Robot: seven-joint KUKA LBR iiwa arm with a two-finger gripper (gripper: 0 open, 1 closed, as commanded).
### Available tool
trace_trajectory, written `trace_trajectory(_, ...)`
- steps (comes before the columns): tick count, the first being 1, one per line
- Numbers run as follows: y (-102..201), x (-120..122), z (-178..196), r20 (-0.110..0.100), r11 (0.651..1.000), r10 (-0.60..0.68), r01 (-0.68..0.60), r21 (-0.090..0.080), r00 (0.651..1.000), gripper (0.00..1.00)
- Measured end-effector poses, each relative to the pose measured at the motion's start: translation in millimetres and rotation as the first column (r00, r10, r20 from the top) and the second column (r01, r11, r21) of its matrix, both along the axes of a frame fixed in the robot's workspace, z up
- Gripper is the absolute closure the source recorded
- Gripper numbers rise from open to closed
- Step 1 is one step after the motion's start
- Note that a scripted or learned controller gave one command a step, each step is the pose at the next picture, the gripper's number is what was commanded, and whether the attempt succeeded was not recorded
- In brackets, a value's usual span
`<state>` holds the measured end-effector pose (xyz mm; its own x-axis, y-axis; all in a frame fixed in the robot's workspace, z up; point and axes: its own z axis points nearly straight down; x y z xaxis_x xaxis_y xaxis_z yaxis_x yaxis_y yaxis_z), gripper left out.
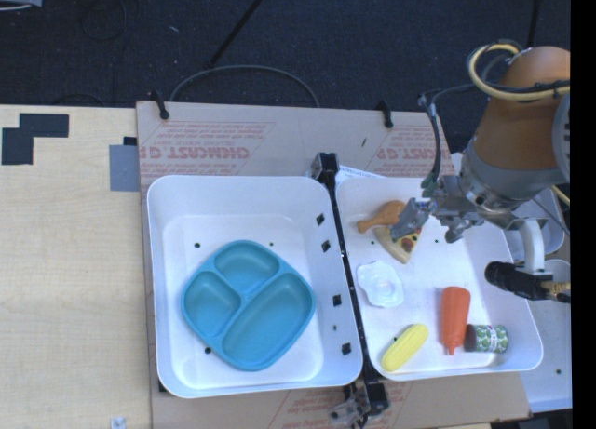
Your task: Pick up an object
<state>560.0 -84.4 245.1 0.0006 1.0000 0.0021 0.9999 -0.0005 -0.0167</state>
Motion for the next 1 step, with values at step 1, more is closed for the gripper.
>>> trace_trajectory(1, -0.2, 2.2, 6.8, 0.012, 1.0, 0.002, -0.002, -0.001, 1.0, 0.0)
